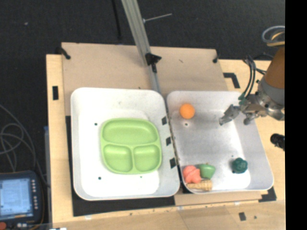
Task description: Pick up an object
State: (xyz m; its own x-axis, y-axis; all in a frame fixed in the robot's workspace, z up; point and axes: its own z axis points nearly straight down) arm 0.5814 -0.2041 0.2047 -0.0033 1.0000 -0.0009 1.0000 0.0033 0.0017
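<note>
While the grey arm with its orange band reaches in from the right, its two-finger gripper (238,116) hangs over the upper right part of the right-hand shallow white bin (211,138), with two dark fingers spread apart and nothing between them, so the jaws stand released.

No one object is named by the task, and the candidates all lie in this right bin. A small round orange ball (187,111) sits alone near the bin's upper left corner, well apart from the gripper. A dark green lumpy toy (239,165) rests near the lower right wall, below the gripper. Along the bottom edge a pink soft-looking toy (192,173), a light green rounded piece (207,170) and a pale yellow ridged item (205,186) crowd together, touching or nearly so.

The left white bin (86,128) holds a lime green plastic divided plate (130,145) with three compartments, which plays no obvious part here.

By my judgement the step in hand is the approach: no grasp has begun. The next move calls for choosing a target, centring the open fingers over it, and descending. The orange ball and the dark green toy look the easier picks, standing free; the ball may roll away under a glancing touch, and the clustered trio risks a fouled grasp.
</note>
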